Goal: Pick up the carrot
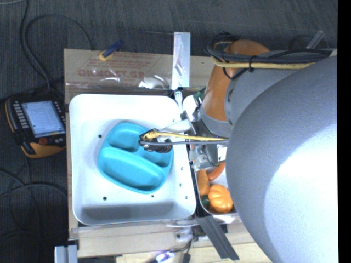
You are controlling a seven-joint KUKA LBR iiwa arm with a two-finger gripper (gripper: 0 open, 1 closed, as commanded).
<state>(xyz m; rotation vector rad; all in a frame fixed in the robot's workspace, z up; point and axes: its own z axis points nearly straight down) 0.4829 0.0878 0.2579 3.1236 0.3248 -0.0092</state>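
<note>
Over the left shallow white bin (82, 147) right now, reaching in from the right: grey arm with orange band (285, 147), huge in the foreground, covering most of the right white bin (198, 204). Out front, the thin two-finger gripper (146, 139), stretched leftward across the rim between the bins. Tips down over the upper right part of a blue sectioned plastic plate (131, 158), just above its small right-hand compartment. Fingers (164, 135) close together, a narrow gap at most, gripping nothing visible; something dark under the tips, too blurred to identify. Lying well apart from those tips, in the visible sliver of the right bin: the orange carrot (202, 181), tilted, partly under the arm. Just below it, touching or nearly so, a rounded orange pumpkin-shaped toy (219, 198). Behind the bins, on the counter (82, 64), a sheet of clear plastic wrap with red print (109, 70) and a small blue-and-yellow object (111, 50). Off to the left on the dark carpet floor (109, 10), a black-and-orange teach pendant with lit screen (37, 122), cables looping around it.
</note>
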